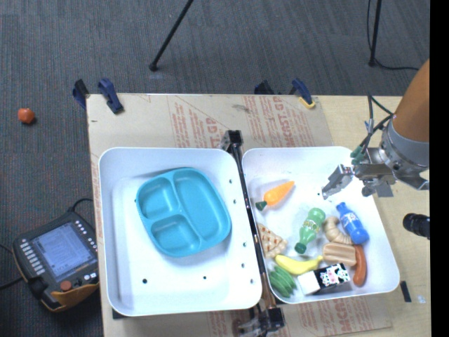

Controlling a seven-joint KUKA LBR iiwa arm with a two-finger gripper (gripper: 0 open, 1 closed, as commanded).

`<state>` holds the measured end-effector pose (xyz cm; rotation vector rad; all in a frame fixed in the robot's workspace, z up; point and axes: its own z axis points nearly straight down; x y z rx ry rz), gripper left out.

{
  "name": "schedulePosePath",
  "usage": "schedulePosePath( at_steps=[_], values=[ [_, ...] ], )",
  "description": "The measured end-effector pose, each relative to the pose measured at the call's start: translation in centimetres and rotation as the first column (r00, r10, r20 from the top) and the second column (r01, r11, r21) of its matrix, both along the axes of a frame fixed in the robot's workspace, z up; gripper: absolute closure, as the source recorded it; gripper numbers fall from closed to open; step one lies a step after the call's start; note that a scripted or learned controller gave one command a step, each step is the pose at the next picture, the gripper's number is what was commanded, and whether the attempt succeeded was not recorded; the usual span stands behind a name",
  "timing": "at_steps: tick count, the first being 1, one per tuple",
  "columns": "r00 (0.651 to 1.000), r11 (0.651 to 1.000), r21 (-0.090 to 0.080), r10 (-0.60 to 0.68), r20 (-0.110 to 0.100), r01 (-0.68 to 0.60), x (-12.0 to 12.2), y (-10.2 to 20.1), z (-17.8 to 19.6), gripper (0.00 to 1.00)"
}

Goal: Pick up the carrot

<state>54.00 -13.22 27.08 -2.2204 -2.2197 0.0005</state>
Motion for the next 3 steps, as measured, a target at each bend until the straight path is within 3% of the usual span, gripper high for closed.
schedulePosePath(
  at_steps=[1,2,3],
  values=[
    [0.999,0.999,0.000,-0.032,0.001,0.032,6.0,3.1,0.2,0.00],
    [1.000,1.000,0.000,-0.030,-0.003,0.030,9.2,4.1,-12.0,0.00],
    [0.988,0.988,0.000,0.153,0.000,-0.153,9.2,5.1,-18.3,0.00]
  ],
)
